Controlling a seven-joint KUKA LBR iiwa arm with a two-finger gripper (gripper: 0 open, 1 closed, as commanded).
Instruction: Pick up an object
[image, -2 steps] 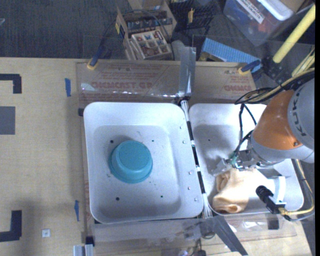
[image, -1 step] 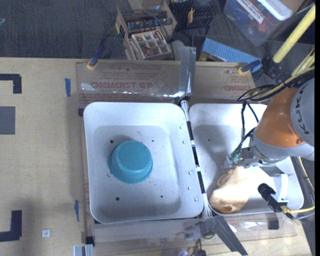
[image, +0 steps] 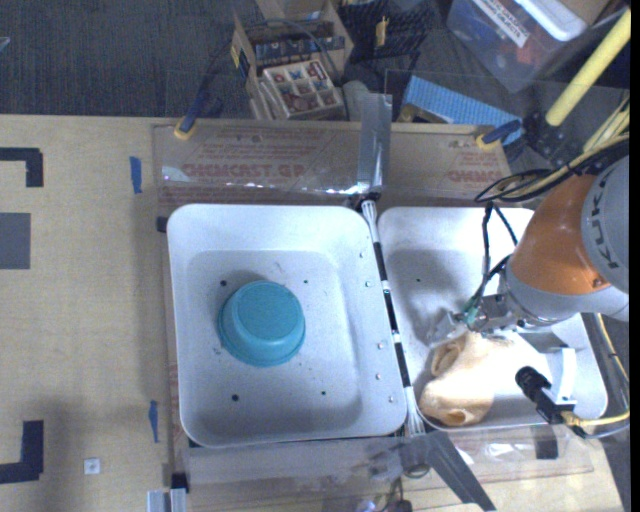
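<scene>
A blue bowl (image: 262, 322) lies upside down in the left bin (image: 200, 250). In the right bin (image: 420, 250) a tan, rounded soft object (image: 462, 380) rests near the front left corner. My gripper (image: 483, 318) reaches down from the right and sits just above the tan object's upper edge. The wrist hides the fingertips, and no object shows between them.
A cardboard wall wrapped in clear plastic (image: 270, 170) stands behind both bins. The ridge (image: 385, 300) between the bins runs just left of the gripper. Wooden bench surface (image: 70, 330) stretches to the left. Clutter and cables lie beyond the back wall.
</scene>
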